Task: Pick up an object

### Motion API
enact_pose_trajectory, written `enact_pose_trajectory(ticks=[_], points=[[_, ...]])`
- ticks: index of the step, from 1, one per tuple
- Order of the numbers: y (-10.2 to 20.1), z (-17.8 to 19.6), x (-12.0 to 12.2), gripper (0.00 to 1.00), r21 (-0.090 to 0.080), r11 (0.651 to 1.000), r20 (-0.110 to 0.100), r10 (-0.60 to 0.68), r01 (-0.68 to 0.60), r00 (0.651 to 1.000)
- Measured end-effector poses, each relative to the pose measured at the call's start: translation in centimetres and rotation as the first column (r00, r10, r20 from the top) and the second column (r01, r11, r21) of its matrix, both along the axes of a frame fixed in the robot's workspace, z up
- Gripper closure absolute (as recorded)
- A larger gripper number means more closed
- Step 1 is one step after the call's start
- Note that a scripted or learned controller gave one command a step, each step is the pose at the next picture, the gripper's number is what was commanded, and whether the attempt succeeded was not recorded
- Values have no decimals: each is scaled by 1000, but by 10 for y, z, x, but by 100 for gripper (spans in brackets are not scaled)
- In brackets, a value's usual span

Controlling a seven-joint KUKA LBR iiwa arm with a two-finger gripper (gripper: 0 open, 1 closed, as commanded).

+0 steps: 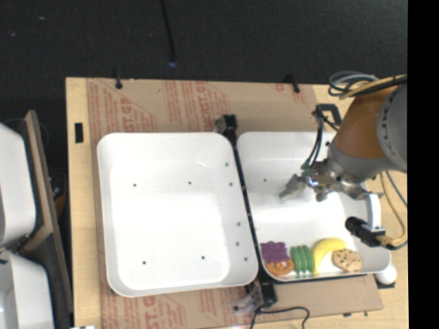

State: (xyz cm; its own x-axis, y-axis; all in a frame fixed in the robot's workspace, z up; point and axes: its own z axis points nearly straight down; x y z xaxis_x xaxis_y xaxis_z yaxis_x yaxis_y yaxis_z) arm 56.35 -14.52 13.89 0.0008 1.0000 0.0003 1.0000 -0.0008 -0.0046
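— Which step is in hand?

— The approach, it would seem. The gripper (pixel 306 188) is held over the bare middle of the right bin (pixel 274 157), and its fingers (pixel 291 188) are seen spread apart with nothing between them. Nothing has been picked yet.

— And where are the things to be picked?

— All are gathered along the near edge of the right bin: a purple bunch of grapes (pixel 276 253) at the left, an orange piece (pixel 278 269) just under it, a green item (pixel 302 260) beside those, then a yellow banana (pixel 328 247) and a cookie (pixel 346 259) touching it at the right. The left bin (pixel 164 211) is not involved.

— What is called for next?

— One object must be chosen — the cookie or the banana would be reached most easily, lying nearest the arm's side. The gripper would have to be brought toward the near edge, lowered over the chosen item with the fingers kept apart, then closed. Since the items are crowded against each other and the bin wall, a neighbour may be nudged or caught.
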Motion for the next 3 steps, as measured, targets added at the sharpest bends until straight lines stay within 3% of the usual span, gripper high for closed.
enact_pose_trajectory(ticks=[1,2,3], points=[[37,-40,0,0,1,1000,2,2,-2,1000],[3,-38,-46,0,-1,1000,4,-4,4,1000],[-35,-8,-63,0,-2,1000,7,-3,3,1000]])
